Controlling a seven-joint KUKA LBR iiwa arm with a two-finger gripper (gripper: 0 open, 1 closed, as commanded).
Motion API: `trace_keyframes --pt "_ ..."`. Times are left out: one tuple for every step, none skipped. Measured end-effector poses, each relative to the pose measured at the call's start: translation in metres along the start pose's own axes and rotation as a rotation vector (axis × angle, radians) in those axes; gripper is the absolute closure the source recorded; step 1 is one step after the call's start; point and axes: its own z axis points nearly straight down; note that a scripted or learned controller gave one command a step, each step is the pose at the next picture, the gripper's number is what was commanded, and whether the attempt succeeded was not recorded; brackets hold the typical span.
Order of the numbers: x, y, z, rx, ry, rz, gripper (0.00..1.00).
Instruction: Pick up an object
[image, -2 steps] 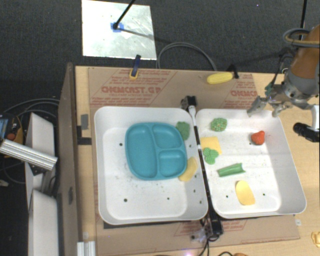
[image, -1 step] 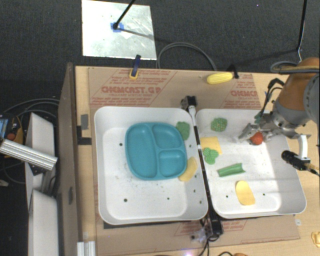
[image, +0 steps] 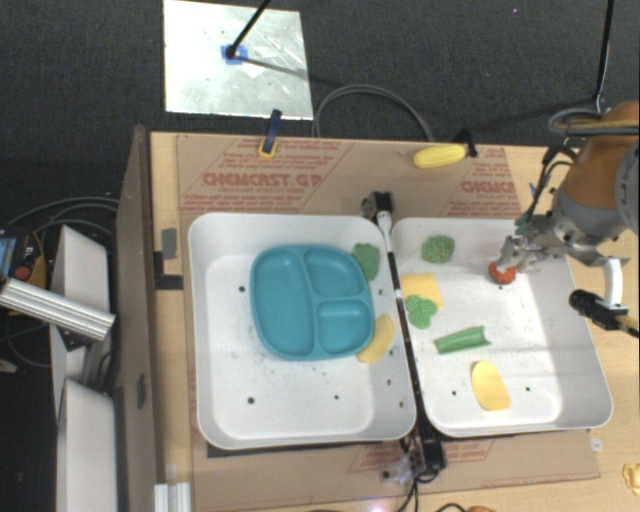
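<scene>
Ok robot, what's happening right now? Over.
Gripper low in right white bin, at small red-orange round piece. Grasp unconfirmed. Green leafy piece nearby, apart.

One camera is fixed above the bench (image: 330, 165), looking down at a slant — the far edge of the bench lies toward the top of the view, the near edge toward the bottom. It stands far enough back to take in both white bins whole: the left bin (image: 225, 400) and the right bin (image: 575, 400) sit side by side across the middle, with dark floor (image: 70, 90) visible beyond the bench at top and left. The arm (image: 600, 180) enters from the right edge, part of it cut off by the frame. No second view is supplied — nothing is shared between views.
</scene>
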Motion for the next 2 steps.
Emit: trace_keyframes --pt "0.0724 -0.0698 -0.0765 0.012 0.006 -0.002 1.0" --pt "0.0686 -0.068 -0.0723 0.012 0.004 0.003 0.0"
